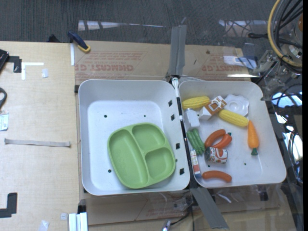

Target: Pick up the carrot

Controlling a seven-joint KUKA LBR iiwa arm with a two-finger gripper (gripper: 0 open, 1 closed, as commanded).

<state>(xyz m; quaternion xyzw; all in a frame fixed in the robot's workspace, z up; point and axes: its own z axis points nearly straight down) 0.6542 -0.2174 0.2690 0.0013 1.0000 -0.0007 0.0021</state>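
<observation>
- Lying at about three o'clock in the right bin (269, 177), the carrot (252, 136) points its green tip toward six.
- Nearest neighbour is a corn cob (234, 118), at eleven o'clock, just beside.
- Gripper state: cannot tell.
- Best approach, probably: descend across the carrot's middle, clear of the corn.

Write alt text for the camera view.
A carrot lies near the right bin's right wall, beside corn cobs, sausages and a can. The left bin holds a green divided plate.
</observation>
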